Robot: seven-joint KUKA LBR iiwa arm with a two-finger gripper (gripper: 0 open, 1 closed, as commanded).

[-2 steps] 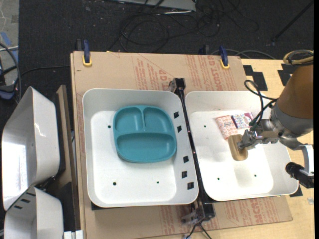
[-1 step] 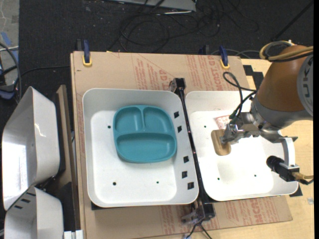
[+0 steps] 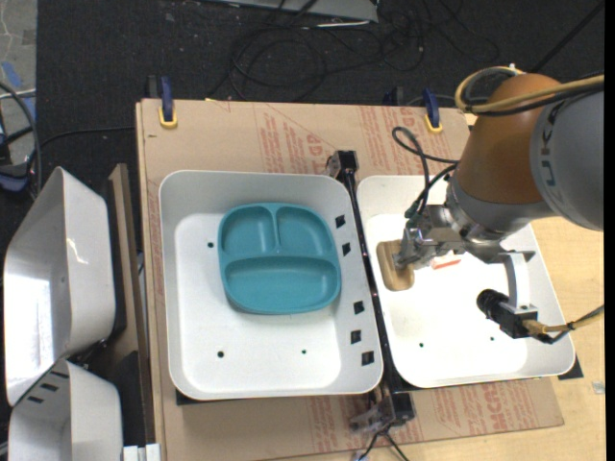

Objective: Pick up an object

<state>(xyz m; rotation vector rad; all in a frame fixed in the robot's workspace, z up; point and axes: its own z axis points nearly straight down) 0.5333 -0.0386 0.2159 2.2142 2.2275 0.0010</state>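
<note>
A tan block-like object (image 3: 393, 268) lies at the left side of the right bin (image 3: 452, 358), close to the wall between the bins. My gripper (image 3: 415, 246) hangs right over it, reaching down from the orange-banded wrist (image 3: 504, 137), and its lower end overlaps the block's upper right edge. A small thin orange piece (image 3: 445, 264) lies on the bin floor just right of the gripper. The wrist hides the bin floor behind it.
The left bin (image 3: 183, 353) holds a teal divided plate (image 3: 280, 258) in its middle. A black fitting on a white bracket (image 3: 504, 312) with a cable juts from the arm over the right bin. Stacked white bins (image 3: 58, 277) stand off the bench's left side.
</note>
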